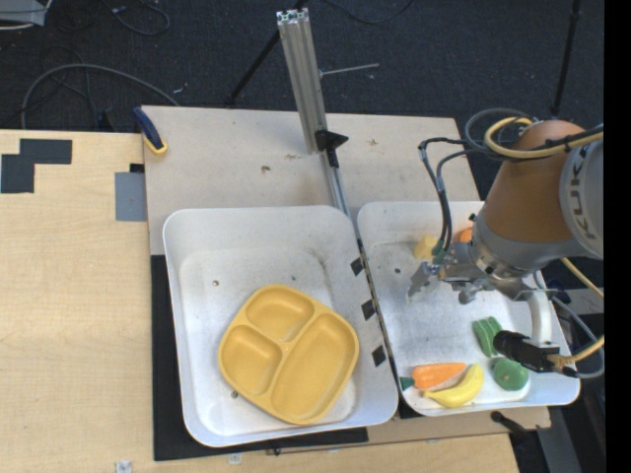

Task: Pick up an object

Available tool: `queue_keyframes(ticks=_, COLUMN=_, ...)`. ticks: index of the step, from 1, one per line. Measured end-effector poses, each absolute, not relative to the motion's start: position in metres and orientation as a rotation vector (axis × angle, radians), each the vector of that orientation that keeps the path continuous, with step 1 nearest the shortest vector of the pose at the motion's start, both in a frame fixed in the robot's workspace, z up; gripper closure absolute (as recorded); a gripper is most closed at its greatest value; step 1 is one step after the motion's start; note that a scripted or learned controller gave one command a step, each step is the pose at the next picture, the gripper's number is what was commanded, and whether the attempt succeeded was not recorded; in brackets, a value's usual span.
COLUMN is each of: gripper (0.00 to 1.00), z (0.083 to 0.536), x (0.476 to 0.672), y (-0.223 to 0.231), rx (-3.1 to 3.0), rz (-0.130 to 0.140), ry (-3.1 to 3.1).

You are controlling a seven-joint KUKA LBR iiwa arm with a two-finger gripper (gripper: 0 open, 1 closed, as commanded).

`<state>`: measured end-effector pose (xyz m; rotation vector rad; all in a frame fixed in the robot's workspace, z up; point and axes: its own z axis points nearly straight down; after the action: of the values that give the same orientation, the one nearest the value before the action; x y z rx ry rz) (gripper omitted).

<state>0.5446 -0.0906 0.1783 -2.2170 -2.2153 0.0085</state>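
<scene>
My gripper hangs over the middle of the right bin, its fingers spread open with nothing between them. At that bin's front edge lie an orange carrot and a yellow banana, side by side. To the right of the gripper lies a long green piece, with a round green piece nearer the front right corner. A small yellow thing and an orange bit peek out behind the wrist, partly hidden by it.
The left bin holds a yellow divided plate towards its front. An upright aluminium post stands behind the gap between the bins. The bare floor of the right bin lies left of and in front of the gripper.
</scene>
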Motion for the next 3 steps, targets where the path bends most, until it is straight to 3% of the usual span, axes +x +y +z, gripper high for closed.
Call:
queue_keyframes(ticks=1, gripper=0.0, z=0.114, x=0.542, y=-0.094, rx=-2.216, rz=0.009, ry=-2.215)
queue_keyframes(ticks=2, gripper=0.0, z=0.095, x=0.545, y=-0.095, rx=-2.221, rz=-0.005, ry=-2.221)
queue_keyframes(ticks=3, gripper=1.0, z=0.107, x=0.548, y=-0.092, rx=-2.226, rz=-0.021, ry=-2.218)
